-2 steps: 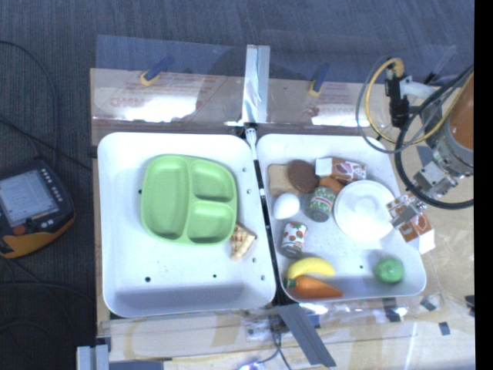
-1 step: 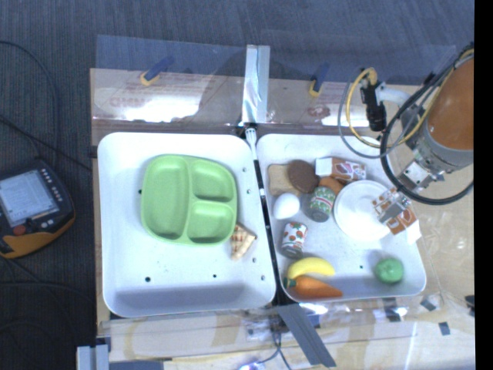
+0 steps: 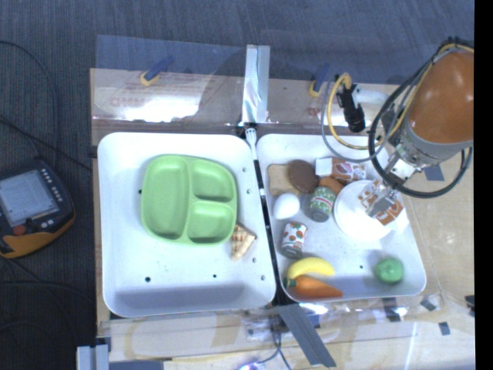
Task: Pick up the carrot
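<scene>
The orange carrot [image 3: 314, 287] lies on its side at the front edge of the right bin [image 3: 408, 241], just below a yellow banana [image 3: 310, 267] and touching it. My gripper [image 3: 381, 200] hangs over a white round plate [image 3: 353, 214] in the right part of that bin, well behind and to the right of the carrot. The arm's orange band [image 3: 451, 99] sits above it at the right.
The right bin also holds a green lime [image 3: 390, 270], two small cans [image 3: 294, 237] [image 3: 322, 203], a white egg [image 3: 286, 205] and a brown cookie [image 3: 303, 176]. The left bin [image 3: 123, 284] holds a green divided plate [image 3: 189, 199] and a pizza slice [image 3: 243, 241].
</scene>
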You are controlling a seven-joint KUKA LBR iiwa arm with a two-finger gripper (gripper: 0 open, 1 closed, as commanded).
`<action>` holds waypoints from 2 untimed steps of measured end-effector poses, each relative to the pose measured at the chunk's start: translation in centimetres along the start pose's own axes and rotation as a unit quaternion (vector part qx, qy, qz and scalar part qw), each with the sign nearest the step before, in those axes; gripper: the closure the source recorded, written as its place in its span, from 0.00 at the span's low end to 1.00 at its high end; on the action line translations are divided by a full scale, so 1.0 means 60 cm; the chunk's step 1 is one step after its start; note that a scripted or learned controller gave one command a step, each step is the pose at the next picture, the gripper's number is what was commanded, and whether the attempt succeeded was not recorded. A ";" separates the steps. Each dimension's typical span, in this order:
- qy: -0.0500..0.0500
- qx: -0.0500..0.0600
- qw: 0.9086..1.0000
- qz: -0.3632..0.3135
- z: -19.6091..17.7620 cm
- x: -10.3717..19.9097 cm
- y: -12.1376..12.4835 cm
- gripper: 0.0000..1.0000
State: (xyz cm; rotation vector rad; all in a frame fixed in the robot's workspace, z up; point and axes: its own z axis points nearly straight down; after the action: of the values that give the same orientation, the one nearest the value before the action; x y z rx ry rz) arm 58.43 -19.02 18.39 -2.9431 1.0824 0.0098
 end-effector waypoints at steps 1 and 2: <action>0.000 -0.001 0.997 -0.080 0.035 -0.151 0.050 1.00; 0.005 -0.001 0.997 -0.078 -0.133 -0.087 0.096 1.00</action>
State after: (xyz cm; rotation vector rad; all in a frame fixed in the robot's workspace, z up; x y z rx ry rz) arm 50.72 -20.10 26.40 -3.0233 0.8522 -0.0057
